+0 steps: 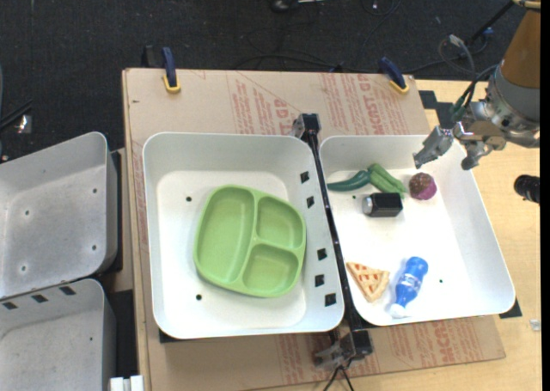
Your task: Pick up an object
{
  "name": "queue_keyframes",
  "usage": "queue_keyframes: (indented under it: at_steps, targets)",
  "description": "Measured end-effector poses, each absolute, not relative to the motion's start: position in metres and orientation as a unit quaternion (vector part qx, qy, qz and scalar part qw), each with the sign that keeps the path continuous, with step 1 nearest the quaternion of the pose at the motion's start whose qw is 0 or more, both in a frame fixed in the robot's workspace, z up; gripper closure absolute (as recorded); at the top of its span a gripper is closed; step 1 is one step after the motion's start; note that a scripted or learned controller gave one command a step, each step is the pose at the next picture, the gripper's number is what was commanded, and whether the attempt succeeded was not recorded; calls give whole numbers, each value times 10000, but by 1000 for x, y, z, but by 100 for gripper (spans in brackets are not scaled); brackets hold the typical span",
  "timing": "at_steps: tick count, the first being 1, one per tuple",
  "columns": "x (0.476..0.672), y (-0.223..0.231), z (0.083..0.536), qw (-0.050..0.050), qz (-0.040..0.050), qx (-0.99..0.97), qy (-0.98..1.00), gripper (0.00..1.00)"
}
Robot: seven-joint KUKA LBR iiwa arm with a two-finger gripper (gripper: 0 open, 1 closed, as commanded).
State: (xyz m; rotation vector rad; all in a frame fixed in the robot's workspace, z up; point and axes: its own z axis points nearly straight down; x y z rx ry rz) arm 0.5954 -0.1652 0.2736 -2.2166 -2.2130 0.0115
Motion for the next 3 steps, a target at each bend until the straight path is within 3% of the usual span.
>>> queue_keyframes:
  at_steps: [1,3]
  targets:
    - [597,-165,281,-3,3,-7068,-7075,0]
    - [600,-164,192,15,12,-7073,-7069,0]
